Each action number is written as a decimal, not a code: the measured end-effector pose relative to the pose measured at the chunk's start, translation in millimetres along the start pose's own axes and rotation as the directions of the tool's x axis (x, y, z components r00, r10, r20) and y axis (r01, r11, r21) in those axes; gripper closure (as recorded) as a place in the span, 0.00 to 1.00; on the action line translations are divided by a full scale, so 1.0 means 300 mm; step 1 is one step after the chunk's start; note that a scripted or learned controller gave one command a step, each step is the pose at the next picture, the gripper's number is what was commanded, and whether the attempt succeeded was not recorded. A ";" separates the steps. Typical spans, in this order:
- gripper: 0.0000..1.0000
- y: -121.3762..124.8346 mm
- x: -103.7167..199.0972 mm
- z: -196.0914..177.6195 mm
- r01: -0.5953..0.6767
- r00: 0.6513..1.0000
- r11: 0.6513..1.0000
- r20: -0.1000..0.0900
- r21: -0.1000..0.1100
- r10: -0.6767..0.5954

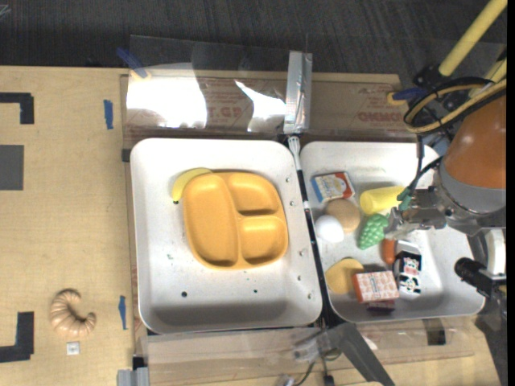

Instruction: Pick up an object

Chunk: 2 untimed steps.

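The right bin [451, 300] holds several small items. Among them are a green bumpy toy [371, 232], a yellow piece [378, 199], a tan ball [344, 214], a white egg [328, 229], an orange piece [389, 251], a black-and-white carton [409, 272], a pink box [376, 286], a yellow-orange lump [341, 273] and a red-and-white packet [332, 186]. My gripper [400, 218] hangs low over the middle of this bin, its tip just right of the green toy and above the orange piece. No item is seen lifted.
In the left bin [153, 280] lies a yellow divided plate [233, 219] with a banana [187, 179] peeking out behind it. A croissant toy [72, 312] lies on the bench at the far left. Cables [434, 103] and a yellow pole [479, 26] sit at the back right.
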<state>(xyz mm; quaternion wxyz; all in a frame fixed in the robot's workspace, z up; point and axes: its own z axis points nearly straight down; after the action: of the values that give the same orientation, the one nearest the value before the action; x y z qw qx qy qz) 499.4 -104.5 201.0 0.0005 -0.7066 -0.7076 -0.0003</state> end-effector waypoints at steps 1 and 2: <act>0.00 -0.001 0.000 0.002 0.000 1.000 1.000 0.000 0.001 0.000; 0.00 -0.009 0.044 0.374 0.129 0.992 0.992 0.003 -0.011 -0.129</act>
<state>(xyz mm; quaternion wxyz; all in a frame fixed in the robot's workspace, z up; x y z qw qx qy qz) 496.8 -91.1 89.0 -0.0042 -0.6595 -0.7517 -0.0038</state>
